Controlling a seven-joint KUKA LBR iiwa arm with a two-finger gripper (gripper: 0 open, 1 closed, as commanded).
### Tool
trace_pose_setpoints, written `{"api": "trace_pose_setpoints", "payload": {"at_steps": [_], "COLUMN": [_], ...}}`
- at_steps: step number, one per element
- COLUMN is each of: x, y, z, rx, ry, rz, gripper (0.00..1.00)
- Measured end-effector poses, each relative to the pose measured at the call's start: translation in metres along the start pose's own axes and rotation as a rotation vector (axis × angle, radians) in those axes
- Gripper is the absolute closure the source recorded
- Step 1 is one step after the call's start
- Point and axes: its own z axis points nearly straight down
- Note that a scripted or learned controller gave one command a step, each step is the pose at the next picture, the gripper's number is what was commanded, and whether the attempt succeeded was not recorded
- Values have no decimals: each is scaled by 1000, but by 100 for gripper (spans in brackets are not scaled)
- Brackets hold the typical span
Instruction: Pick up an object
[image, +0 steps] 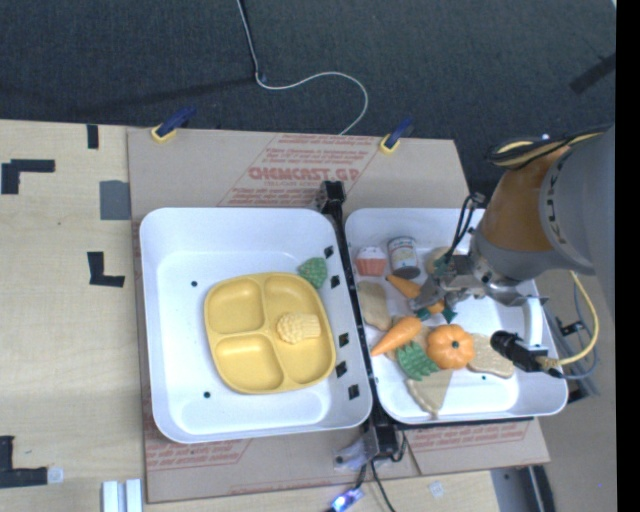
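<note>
In the right bin (535, 400), the claw (440, 295) is down among the toy food, but whether it's clenched or released, I can't tell from here. Just below it lie a carrot (398, 335) and a small pumpkin (450, 346), side by side. Over in the left bin (170, 330), a yellow divided plate (250, 345) carries a corn cob (298, 326), with a green piece (315, 270) at its upper corner.

Two smooth white plastic bins (165, 300) rest on matt brown cardboard (300, 170) over a pale wood-look worktop (60, 330). The yellow divided plate (245, 345) appears smooth, slightly glossy plastic; the toy pumpkin (450, 346) shows a shiny orange surface.
</note>
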Motion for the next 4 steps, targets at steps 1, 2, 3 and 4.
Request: {"api": "trace_pose_setpoints", "payload": {"at_steps": [1,2,3,4], "x": [-6,-13,-13,33], "y": [-2,2,3,23], "z": [-61,-107,-125,-130], "rx": [-6,-6,-4,-3], "ry": [-1,-2,0,1], "rz": [2,1,1,-4], "gripper": [100,100,100,100]}}
